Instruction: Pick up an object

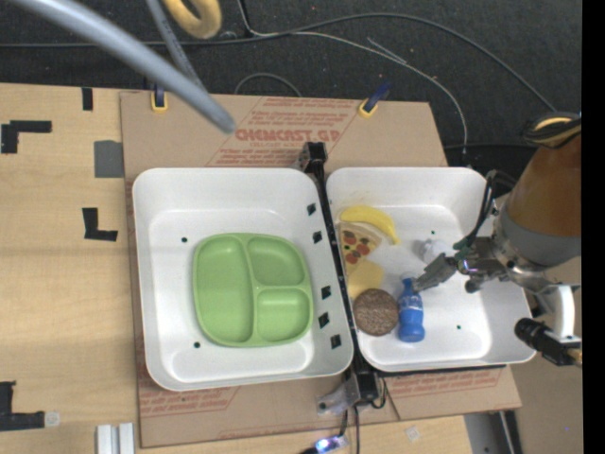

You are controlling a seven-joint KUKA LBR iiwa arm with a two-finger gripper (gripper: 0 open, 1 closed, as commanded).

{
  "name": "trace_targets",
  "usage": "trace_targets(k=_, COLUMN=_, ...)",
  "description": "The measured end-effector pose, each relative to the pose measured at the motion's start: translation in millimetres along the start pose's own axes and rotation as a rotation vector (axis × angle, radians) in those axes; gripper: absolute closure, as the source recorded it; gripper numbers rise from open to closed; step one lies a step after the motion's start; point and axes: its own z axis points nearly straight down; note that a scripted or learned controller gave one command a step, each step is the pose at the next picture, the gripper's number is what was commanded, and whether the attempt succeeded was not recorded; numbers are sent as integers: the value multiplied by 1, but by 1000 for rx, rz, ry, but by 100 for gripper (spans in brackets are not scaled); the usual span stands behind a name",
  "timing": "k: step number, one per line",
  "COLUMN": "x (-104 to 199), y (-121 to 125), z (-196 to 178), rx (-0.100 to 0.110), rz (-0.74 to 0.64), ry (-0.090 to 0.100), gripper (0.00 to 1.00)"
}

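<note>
The pincer (427,274) hovered just right of the blue bottle (410,314); its finger state was unclear.

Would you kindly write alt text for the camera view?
The gripper reaches from the right into the right bin, just above a blue bottle lying beside a brown cookie, pizza slice and banana. The left bin holds a green divided plate.

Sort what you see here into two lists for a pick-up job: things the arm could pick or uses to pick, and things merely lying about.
Belongs to the job:
gripper
blue bottle
brown round cookie
pizza slice
banana
right bin

Just lying about:
green divided plate
left bin
cardboard sheet
yellow clamps
</note>
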Motion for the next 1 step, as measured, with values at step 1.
trace_targets(k=1, x=8, y=0, z=46, rx=5, rz=0, ry=2, gripper=0)
